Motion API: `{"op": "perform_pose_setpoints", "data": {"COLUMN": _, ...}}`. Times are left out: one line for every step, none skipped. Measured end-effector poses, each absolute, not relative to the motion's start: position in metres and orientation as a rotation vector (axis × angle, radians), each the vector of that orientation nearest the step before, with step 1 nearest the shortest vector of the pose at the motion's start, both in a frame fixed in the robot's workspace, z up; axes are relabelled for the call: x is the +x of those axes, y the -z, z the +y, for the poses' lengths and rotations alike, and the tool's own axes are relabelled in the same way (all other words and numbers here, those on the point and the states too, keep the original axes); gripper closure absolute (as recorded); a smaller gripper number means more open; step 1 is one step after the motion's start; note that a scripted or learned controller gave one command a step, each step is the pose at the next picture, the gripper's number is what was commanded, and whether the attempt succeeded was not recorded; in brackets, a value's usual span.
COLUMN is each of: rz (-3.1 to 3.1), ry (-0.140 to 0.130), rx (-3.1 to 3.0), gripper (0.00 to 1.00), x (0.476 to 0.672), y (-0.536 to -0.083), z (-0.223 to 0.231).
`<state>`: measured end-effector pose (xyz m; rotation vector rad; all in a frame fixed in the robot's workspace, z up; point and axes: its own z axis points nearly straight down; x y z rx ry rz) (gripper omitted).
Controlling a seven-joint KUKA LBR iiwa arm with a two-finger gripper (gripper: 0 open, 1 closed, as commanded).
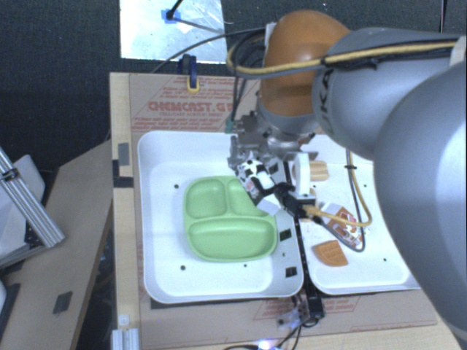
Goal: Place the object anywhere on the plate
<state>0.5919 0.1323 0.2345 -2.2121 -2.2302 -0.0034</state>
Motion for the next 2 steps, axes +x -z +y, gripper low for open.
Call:
{"op": "perform_pose_setpoints", "data": {"rz": -2.222, "ry": -0.001, "rx": -2.221, "gripper": 1.0, "x": 0.591, "y": -0.2191, "z": 0.1224}}
{"op": "perform_pose_setpoints", "data": {"rz": -2.223, "ry": 0.001, "rx": -2.221, "gripper": 0.0, "x": 0.5911, "y": -0.2198, "z": 0.1227}}
